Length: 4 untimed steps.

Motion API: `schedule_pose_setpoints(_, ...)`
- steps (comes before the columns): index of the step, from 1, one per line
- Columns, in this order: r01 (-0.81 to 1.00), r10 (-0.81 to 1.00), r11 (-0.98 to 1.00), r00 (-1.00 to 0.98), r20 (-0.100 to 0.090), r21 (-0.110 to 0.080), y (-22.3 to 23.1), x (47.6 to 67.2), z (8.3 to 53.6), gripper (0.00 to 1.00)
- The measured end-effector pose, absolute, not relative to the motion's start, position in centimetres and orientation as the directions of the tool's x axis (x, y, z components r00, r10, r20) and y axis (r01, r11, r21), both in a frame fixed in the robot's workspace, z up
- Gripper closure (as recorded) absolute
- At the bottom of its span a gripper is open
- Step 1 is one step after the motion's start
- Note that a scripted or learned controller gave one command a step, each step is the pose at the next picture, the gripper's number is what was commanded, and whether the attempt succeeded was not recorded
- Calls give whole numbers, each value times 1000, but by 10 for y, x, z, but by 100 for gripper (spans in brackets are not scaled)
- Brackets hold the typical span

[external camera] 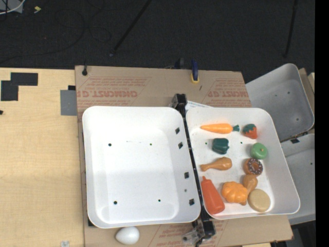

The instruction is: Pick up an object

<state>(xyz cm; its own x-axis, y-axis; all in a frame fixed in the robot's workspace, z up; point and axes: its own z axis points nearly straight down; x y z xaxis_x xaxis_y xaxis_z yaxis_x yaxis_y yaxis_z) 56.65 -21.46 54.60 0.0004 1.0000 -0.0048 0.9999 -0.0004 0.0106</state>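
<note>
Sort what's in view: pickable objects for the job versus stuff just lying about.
Pickable, in the right bin: carrot, strawberry, green pepper, green apple, drumstick, donut, ketchup bottle, orange pumpkin.

Lying about: white egg outside the bins, blue clamp, cardboard sheet.

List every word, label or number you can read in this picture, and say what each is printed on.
"CHEMCAST GP", in red, upside down and partly blurred, on the brown cardboard sheet behind the left bin.
The same red print repeats on the sheet behind the right bin, cut off and harder to read.
Faint red print on the cardboard's front edge is too small and blurred to read.
The toy foods carry no readable text.
</note>
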Motion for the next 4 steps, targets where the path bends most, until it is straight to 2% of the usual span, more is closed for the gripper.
schedule_pose_setpoints(1,1000,1000,12,-12,4,-7,-94,560,501,100)
schedule_pose_setpoints(2,1000,1000,1,-1,0,2,-94,537,540,100)
schedule_pose_setpoints(3,1000,1000,-3,3,3,-19,-129,531,316,100)
schedule_pose_setpoints(4,1000,1000,2,-2,-4,17,-121,548,503,100)
